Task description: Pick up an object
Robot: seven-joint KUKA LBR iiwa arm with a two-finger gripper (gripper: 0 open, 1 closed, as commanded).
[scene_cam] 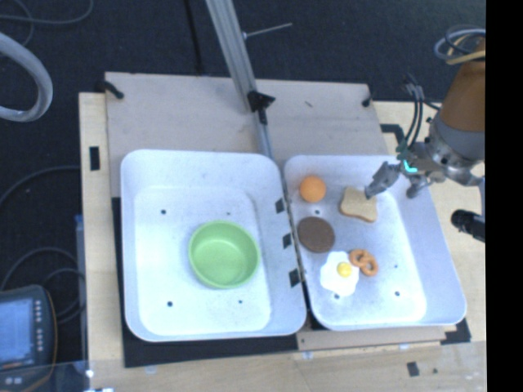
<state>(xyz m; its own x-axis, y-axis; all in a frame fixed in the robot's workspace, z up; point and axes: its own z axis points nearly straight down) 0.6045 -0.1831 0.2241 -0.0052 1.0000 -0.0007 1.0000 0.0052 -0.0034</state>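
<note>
Two grey fingers (381,180) of the gripper (398,183) stand spread apart over the upper right part of the right-hand shallow white bin (433,280), with nothing between them. The nearer finger's tip hangs just above the upper right corner of a tan slice of toy bread (359,205); whether it touches the slice cannot be told. Above the gripper the grey wrist of the arm (451,141) rises to the orange band at the right side of the view.

In the same bin, an orange ball (311,189) lies near the upper left corner, just left of the bread. Below it rests a round brown patty-like disc (315,234). Lower still lie a white toy fried egg with a yellow yolk (338,274) and, touching its right side, a small orange-brown pretzel-shaped piece (364,262).

The left-hand shallow white bin (155,178) holds a light green round bowl (223,254), upright, near its middle. A slanted aluminium post (233,43) rises from behind the gap between the two bins on the pale bench (188,109).
</note>
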